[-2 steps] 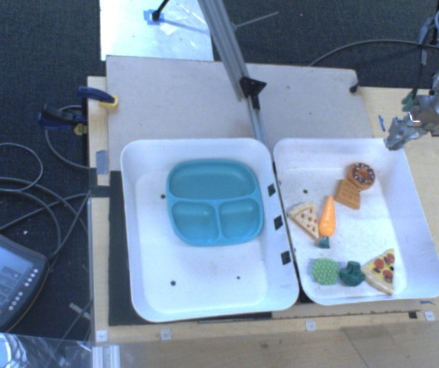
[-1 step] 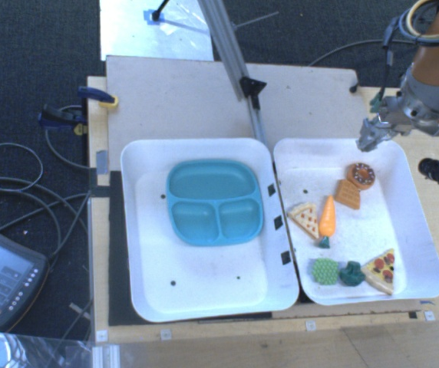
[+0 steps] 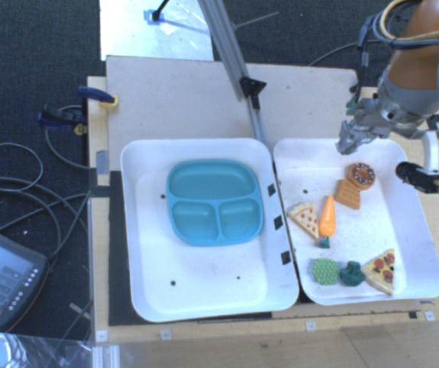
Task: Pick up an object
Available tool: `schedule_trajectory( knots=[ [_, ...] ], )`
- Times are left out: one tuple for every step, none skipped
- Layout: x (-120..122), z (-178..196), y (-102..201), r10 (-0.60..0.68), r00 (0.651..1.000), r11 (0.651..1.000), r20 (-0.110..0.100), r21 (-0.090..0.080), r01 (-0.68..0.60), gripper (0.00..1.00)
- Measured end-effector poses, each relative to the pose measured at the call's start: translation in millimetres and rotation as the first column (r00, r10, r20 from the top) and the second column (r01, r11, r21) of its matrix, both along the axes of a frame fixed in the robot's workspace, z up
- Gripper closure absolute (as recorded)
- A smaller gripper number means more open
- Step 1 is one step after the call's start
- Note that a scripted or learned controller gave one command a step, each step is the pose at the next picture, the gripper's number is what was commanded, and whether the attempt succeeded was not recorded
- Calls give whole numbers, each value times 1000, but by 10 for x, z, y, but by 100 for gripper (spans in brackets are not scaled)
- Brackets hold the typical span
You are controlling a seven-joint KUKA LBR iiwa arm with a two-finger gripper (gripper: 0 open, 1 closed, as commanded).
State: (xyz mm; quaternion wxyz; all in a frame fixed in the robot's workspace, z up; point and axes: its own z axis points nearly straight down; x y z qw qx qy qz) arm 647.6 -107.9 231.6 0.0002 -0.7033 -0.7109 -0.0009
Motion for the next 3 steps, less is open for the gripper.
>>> schedule_trajectory(
  knots=[
    [-111,-17,508,0,1000,1000,-1,1,0,100],
    [-150,-69,1124,1,1000,1000,-1,2,-1,100],
    [-133,-140,1699,1,1000,1000,0,1,-1,100]
  ],
)
